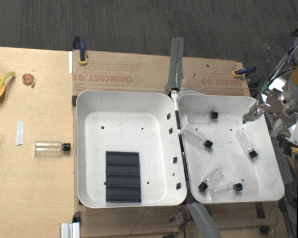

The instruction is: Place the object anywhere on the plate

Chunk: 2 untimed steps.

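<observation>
The gripper [250, 114] hovers at the right bin's [268, 193] far-right rim; its state cannot be told. The nearest vial [246, 143] lies just nearer, long axis running near-far.

Near the surface's left edge, a clear vial with a black cap [52, 147] lying on its side; above it a small white strip [19, 133]; toward the far left corner a pinkish disc [27, 79]; blue clamps [77, 43] along the cardboard's far edge.
</observation>
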Tool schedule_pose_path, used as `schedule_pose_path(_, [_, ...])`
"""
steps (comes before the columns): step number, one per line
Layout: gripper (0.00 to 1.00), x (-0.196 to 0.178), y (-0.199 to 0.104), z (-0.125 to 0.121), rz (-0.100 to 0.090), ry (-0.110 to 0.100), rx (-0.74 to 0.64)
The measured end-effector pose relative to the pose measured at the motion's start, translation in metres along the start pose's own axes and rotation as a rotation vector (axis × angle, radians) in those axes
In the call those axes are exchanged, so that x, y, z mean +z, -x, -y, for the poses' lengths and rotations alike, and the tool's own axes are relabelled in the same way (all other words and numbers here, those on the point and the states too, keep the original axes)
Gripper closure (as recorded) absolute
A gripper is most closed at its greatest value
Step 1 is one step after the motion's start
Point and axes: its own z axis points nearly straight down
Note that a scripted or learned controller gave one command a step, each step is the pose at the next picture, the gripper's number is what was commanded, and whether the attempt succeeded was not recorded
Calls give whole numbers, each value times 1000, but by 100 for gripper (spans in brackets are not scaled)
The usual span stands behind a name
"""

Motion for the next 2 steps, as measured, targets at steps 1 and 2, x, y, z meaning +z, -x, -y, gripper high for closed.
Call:
schedule_pose_path(1, [0,34,8,-64,0,1,-55])
schedule_pose_path(2, [0,-10,-13,-108,0,3,-145])
